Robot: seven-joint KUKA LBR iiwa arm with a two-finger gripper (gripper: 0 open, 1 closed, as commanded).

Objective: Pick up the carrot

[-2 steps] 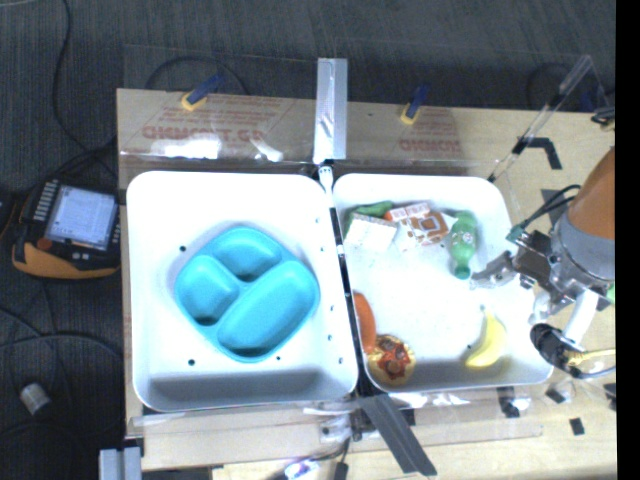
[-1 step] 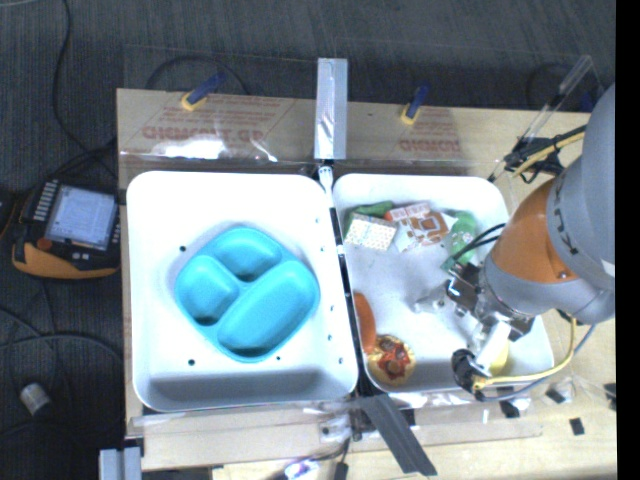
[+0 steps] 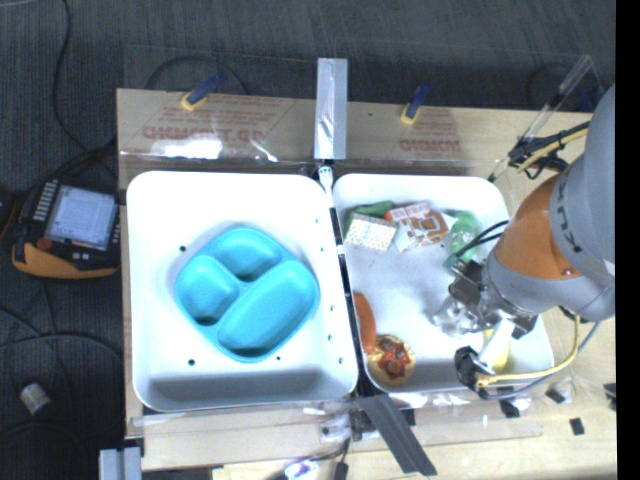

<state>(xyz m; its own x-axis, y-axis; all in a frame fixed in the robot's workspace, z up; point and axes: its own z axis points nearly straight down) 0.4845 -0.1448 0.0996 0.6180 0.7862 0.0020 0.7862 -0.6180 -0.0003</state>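
Carrot (image 3: 364, 318) lies apart, left of the tool (image 3: 462, 311); its grip cannot be told.

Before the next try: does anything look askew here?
Nothing spilled or damaged. The carrot lies tight against the right bin's left wall, an awkward spot to grasp. The tool is apart from it, further right.

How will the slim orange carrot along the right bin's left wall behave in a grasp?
The slim orange carrot looks stiff and light, likely a toy. Its rounded, tapered shape may roll or slip from a pinch. It lies against the right white bin's wall and touches the round reddish item, leaving little room.
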